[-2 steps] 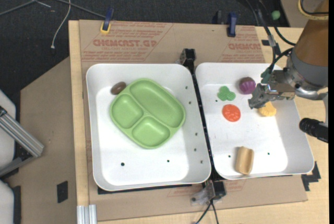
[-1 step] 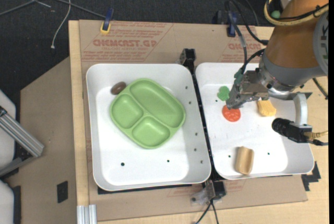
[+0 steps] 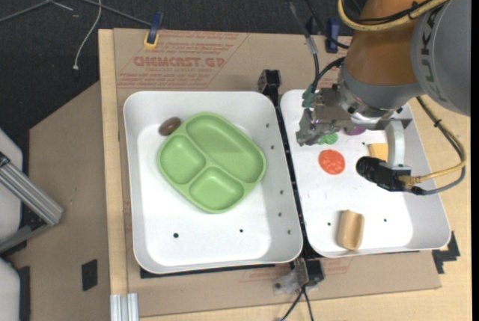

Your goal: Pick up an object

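The gripper point(image 3: 313, 131) hangs low at the back of the right bin point(image 3: 419, 237) — whether anything sits in its grasp cannot be told. A small green object point(image 3: 329, 138) lies just beside it and could be nudged away. The red disc point(image 3: 331, 161) lies near in front, the tan cylinder point(image 3: 349, 229) farther; the green tray point(image 3: 212, 161) sits well apart.

green divided tray point(image 3: 212, 161) smooth matt plastic; white bins point(image 3: 150, 200) glossy plastic; bench point(image 3: 112, 125) matt cardboard.
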`<action>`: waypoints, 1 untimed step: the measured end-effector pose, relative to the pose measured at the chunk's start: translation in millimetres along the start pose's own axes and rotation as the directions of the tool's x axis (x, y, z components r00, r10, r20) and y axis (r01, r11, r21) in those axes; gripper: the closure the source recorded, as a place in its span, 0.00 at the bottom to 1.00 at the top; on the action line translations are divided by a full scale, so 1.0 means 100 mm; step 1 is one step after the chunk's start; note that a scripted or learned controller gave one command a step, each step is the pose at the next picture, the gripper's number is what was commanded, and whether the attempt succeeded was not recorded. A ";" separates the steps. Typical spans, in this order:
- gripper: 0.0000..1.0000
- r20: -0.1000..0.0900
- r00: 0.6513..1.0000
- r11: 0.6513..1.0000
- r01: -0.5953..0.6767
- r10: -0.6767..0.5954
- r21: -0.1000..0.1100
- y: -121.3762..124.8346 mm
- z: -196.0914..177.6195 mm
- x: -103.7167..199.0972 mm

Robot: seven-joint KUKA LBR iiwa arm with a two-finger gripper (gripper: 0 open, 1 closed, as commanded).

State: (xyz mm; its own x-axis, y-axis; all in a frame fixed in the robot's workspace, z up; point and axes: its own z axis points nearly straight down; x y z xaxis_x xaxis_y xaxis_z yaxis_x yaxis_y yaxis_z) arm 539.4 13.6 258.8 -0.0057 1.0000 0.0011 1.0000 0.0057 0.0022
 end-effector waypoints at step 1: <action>1.00 0.001 1.000 1.000 -0.002 0.002 0.001 0.10 0.04 0.44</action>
